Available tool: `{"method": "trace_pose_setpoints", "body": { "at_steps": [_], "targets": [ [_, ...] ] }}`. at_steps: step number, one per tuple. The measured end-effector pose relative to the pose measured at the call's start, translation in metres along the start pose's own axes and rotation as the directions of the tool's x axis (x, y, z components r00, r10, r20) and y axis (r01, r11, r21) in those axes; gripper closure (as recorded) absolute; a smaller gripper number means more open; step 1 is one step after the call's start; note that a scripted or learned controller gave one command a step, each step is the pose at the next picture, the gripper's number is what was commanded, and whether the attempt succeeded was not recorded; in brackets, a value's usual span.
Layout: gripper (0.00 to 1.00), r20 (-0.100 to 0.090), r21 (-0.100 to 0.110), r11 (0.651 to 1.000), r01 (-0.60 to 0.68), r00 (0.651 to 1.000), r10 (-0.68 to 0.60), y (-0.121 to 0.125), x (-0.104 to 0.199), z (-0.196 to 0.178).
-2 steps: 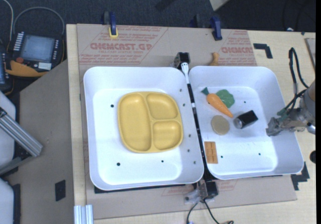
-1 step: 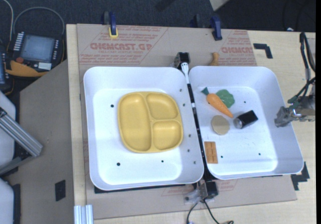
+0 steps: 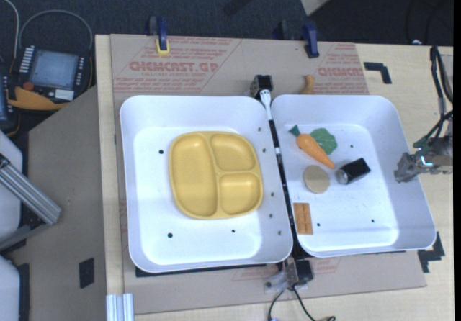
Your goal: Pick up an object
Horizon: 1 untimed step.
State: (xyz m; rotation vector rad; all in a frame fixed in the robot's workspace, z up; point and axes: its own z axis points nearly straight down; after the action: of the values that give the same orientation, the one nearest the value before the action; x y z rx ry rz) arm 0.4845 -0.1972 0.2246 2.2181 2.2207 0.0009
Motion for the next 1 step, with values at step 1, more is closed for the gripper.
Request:
{"method": "trace_pose_setpoints", "body": {
  "at_steps": [1],
  "targets": [
    [1.00,-0.003,0.003,1.000,0.002,1.000,-0.002,0.0129,0.0479,0.0095]
  ]
}}
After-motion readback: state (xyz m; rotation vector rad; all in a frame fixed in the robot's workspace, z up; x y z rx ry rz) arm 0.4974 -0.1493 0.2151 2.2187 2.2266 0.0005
